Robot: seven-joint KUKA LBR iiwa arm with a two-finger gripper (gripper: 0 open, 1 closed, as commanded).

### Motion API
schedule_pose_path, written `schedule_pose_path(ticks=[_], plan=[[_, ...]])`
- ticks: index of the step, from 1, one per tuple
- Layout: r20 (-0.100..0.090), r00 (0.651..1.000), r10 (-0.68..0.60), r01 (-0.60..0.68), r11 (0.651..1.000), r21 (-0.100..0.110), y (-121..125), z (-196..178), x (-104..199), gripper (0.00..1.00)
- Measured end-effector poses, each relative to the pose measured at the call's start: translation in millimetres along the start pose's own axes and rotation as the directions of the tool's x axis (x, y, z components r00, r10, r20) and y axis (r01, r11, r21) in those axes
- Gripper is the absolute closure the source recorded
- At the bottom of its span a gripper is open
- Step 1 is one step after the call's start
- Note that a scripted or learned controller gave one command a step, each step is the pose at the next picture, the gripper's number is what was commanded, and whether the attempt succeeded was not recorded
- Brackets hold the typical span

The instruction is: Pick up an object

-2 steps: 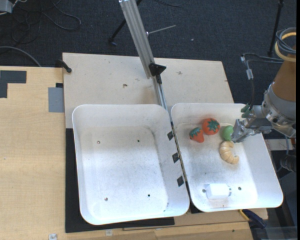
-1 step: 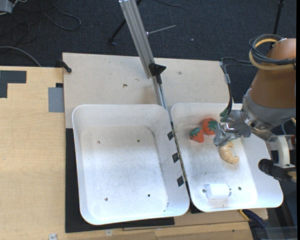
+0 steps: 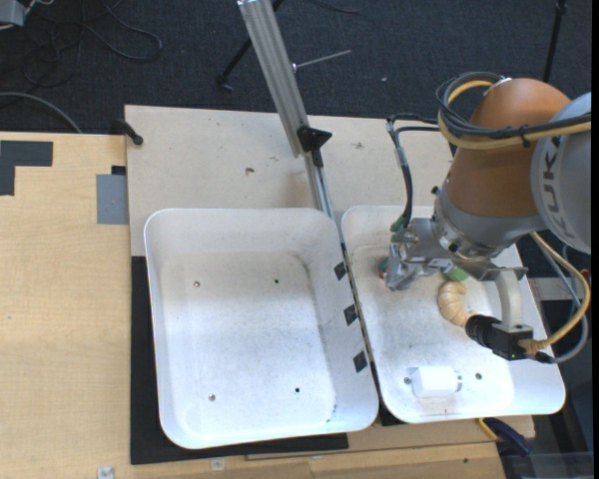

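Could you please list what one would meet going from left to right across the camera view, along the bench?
Light wooden tabletop → larger shallow white bin → row of small black clips on the divide → smaller shallow white bin → small white rectangular block → tan knobbly object

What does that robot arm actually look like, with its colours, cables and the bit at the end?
The arm is grey and rounded, with a big glossy orange dome-like band above the wrist. Black and yellow cables loop around it, and another black cable runs down towards the tip. At the end sits a small grey metal two-finger gripper with a touch of green.
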State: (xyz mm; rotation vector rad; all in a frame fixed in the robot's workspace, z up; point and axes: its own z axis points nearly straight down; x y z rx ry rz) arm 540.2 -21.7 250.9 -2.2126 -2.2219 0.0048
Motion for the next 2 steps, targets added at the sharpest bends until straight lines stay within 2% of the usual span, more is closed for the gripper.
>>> schedule_pose_path(ticks=[1, 2], plan=[[0.000, 1.000, 0.000, 0.000, 1.000, 0.001, 6.5, 19.7, 55.1, 1.00], [0.001, 1.000, -0.001, 0.001, 1.000, -0.003, 9.4, 12.3, 108.8, 1.00]])
